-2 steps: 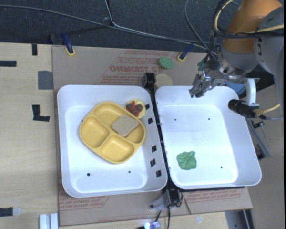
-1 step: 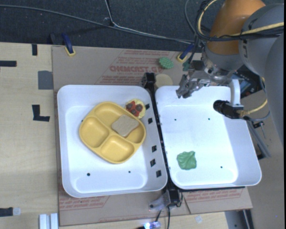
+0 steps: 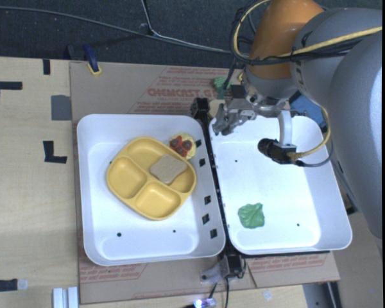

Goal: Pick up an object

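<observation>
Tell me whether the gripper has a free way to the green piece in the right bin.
Probably yes: the green piece lies alone on the right bin floor, with nothing between it and the gripper above the bin's far-left corner.

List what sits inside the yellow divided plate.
On the yellow divided plate, a tan bread-like slice lies across the middle dividers, and a small red and dark item rests at its upper right edge. Whatever is beneath the slice is covered.
</observation>
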Controlling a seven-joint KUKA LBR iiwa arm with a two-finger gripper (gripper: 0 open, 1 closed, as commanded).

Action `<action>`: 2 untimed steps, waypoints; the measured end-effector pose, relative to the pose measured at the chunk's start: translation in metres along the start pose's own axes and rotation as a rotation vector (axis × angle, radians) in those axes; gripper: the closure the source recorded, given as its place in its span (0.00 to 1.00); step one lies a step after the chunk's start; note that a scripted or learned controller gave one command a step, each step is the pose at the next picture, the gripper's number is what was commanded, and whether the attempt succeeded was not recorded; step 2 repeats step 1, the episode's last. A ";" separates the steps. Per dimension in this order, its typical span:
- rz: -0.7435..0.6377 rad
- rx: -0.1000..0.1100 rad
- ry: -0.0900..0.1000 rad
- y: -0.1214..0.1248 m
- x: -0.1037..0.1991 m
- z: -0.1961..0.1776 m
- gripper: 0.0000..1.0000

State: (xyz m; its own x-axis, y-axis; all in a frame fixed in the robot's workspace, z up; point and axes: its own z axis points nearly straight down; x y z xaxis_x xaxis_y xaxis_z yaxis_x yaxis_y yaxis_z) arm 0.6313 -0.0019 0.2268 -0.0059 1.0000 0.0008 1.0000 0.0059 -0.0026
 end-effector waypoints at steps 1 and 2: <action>-0.001 -0.002 0.001 0.008 0.053 -0.005 1.00; -0.001 -0.002 0.001 0.008 0.053 -0.005 1.00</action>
